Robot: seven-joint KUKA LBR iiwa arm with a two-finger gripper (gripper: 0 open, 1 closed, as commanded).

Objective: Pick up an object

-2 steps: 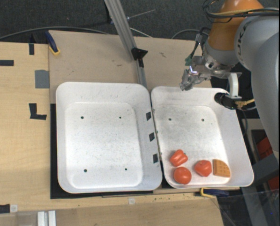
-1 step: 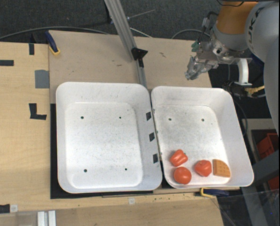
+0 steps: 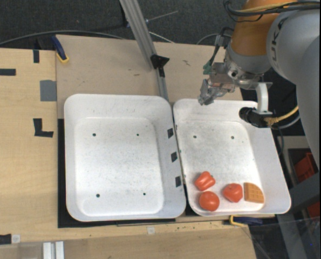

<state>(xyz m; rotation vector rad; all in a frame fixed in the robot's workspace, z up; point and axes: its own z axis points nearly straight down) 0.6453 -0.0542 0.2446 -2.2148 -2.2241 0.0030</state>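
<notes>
End effector [image 3: 207,97] above right bin's [image 3: 268,161] far rim, red items [image 3: 204,181] near (front edge)

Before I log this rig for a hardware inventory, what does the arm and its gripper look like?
The arm is glossy grey and rounded, with an orange band above the wrist. Black cables loop over that band. The gripper is small, metallic grey, with green wiring beside its mount.

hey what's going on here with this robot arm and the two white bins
A grey and orange robot arm reaches in from the right, its gripper over the far edge of the right bin. Nothing is visibly held between its fingers. Four small things sit along that bin's near edge: three red pieces and a tan waffle-like piece. None has been picked up yet.
</notes>
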